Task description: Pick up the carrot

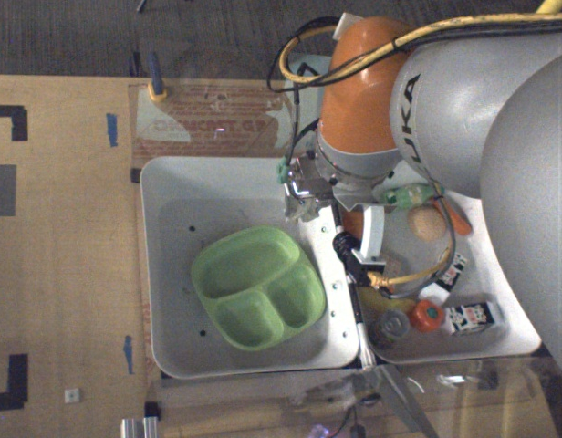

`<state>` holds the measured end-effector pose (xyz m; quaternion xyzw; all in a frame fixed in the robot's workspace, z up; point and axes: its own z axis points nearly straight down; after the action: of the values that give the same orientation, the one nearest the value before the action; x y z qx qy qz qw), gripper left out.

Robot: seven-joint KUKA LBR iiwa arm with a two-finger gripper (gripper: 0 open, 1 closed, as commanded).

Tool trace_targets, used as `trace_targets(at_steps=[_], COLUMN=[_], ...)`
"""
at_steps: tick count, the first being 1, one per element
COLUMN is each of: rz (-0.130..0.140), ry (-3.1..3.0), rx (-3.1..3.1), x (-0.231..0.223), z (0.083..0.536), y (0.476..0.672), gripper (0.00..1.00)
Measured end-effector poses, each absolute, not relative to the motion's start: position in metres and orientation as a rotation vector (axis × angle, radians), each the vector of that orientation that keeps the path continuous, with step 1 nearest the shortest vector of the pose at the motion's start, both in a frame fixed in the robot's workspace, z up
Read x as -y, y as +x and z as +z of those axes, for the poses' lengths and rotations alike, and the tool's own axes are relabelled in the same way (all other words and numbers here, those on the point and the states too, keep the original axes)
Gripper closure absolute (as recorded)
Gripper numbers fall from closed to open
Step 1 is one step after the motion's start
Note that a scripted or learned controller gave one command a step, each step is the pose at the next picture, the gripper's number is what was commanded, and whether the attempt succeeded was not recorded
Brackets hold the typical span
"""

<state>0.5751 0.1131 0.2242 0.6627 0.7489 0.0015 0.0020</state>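
Note:
The carrot (458, 216) shows as a short orange sliver in the right bin, lying beside a tan egg-shaped thing (427, 224) and partly hidden under the arm. My gripper (302, 199) hangs to the left of it, over the far right corner of the left bin near the wall between the two bins. Nothing can be seen held in it. Another orange patch (351, 221) peeks out just right of the gripper, behind the pale bracket; I cannot tell what it is.
A green divided plate (258, 286) lies in the left bin (162, 245). The right bin (509, 322) holds a green bottle (405, 194), a red tomato-like thing (427, 316), a cow-patterned carton (470, 317) and a small packet (452, 273). The big arm covers that bin's far side.

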Motion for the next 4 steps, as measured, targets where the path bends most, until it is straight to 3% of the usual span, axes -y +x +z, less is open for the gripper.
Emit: trace_targets(at_steps=[2,3,4], rz=[0.009,0.002,0.001], ry=[2.074,1.695,2.360], rx=[-2.348,-2.640,-2.071], x=[-0.113,-0.052,-0.089], z=[0.244,0.185,0.185], y=[0.577,0.637,0.622], gripper=[1.00,1.00,1.00])
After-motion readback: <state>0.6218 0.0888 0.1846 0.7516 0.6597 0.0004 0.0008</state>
